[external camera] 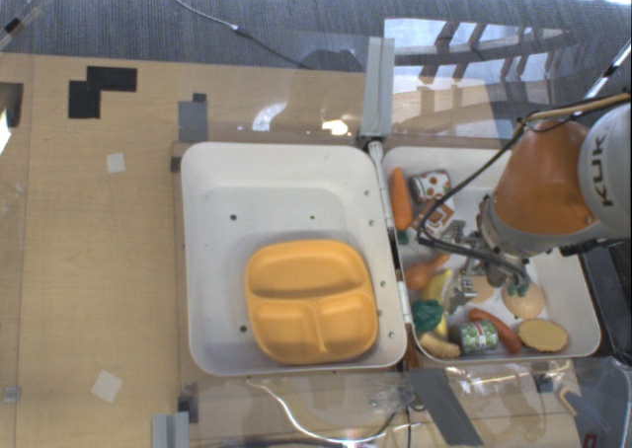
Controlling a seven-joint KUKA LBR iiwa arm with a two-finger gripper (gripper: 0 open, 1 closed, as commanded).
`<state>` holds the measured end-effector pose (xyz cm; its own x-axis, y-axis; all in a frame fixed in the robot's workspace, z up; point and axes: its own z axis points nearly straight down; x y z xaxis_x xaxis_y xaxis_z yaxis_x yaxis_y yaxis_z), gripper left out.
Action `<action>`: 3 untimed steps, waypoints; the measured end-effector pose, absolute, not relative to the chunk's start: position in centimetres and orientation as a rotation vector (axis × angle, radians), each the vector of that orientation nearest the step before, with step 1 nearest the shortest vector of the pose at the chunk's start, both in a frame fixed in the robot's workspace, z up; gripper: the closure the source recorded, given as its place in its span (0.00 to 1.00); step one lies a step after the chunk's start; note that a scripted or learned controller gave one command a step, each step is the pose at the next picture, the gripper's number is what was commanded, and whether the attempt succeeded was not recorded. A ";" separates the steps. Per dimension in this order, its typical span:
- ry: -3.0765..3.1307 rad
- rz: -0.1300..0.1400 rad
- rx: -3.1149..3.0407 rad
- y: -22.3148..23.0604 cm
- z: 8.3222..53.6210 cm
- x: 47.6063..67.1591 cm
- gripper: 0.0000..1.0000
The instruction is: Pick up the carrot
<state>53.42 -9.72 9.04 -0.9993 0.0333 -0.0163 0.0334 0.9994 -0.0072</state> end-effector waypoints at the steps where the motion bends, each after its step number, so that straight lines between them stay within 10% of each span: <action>1: 3.126 -0.003 -0.044 -13.4 9.0 55.0 0.00; 2: 3.067 0.001 0.614 -14.3 15.8 58.3 0.00; 3: 3.026 0.002 0.788 -10.1 9.0 53.3 0.00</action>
